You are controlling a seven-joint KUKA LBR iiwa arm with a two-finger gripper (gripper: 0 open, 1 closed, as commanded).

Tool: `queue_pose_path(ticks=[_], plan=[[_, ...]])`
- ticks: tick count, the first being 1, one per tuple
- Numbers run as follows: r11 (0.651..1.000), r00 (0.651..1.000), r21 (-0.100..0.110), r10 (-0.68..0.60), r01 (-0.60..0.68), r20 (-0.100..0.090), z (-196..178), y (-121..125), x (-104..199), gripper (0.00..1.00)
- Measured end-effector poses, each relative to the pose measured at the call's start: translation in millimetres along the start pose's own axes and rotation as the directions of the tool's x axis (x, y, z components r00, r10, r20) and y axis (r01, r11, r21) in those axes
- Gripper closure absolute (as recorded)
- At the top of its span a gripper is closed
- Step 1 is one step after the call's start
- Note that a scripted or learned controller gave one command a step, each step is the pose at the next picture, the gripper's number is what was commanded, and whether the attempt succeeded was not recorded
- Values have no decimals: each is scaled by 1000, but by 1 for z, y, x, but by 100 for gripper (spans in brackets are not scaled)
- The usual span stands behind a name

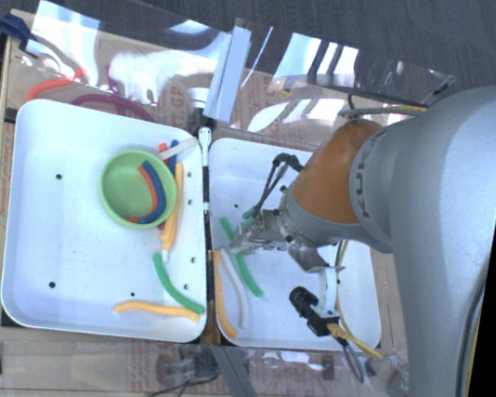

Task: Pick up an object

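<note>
Look at the right bin (352, 338): your arm (435, 205) reaches in from the right, its orange band (326, 182) over the bin's upper middle, and the gripper (246, 237) sits low at the bin's left side, near the wall shared with the left bin (44, 234). You cannot tell how the hand is set; the wrist covers most of it and nothing can be made out in its grasp. Just below the gripper lies a green strip (247, 275), slanting down to the right on the bin floor, and beside it a pale strip (233, 296) and an orange strip (220, 315) curve along the left wall. A black part (308, 308) hangs from the arm over the bin's lower middle. In the left bin you have a green bowl (132, 188) with red and blue pieces inside, a yellow stick (170, 218) touching its right rim, a green stick (174, 289) below that, and an orange stick (157, 311) near the bottom wall.
</note>
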State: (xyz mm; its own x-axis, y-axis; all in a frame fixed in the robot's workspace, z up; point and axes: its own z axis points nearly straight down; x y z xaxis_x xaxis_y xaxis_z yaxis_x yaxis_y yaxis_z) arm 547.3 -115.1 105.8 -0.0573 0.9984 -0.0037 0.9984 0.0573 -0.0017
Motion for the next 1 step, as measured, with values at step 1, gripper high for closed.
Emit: queue_pose_path(ticks=[1], plan=[[999,999,0,44,-44,-5,-87,70,25,100]])
